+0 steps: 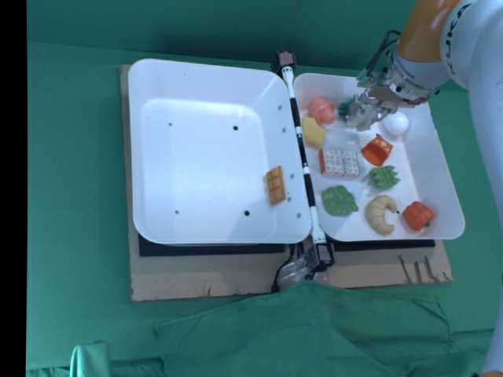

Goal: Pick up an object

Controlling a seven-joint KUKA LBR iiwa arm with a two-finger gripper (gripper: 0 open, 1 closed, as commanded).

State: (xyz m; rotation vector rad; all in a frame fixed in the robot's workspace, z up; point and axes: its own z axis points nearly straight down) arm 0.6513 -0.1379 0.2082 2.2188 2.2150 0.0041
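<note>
We find the tool (pixel 363 115) low over the far end of the right bin (pixel 440 183), hanging from the grey arm (pixel 479 30) that reaches in from the right. Whether its fingers stand apart or together we cannot tell; the wrist hardware hides them from this slant.

The candidates for the pick lie around it. A white ball (pixel 395 123) sits just beside the tool on its right, a pink-orange toy (pixel 321 108) just to its left, and something dark green peeks out at its edge (too little shows to name it). Nearer us lie a yellow piece (pixel 313 133), a red house-shaped block (pixel 377 150), a tiled pink-and-white block (pixel 339 162), a small green leafy piece (pixel 383 177), a larger green leaf (pixel 339 200), a croissant (pixel 382 214) and an orange-red toy (pixel 417 215). The left bin (pixel 157 93) holds a single brown waffle-like piece (pixel 274 184).

We judge the step in hand to be the descent onto whatever lies under the tool. To do it well, we would centre on one item rather than straddle two, since the ball would likely roll away from a glancing touch. We would also come straight down, close only at the item's widest part, and lift slowly enough to see that something really comes up.
</note>
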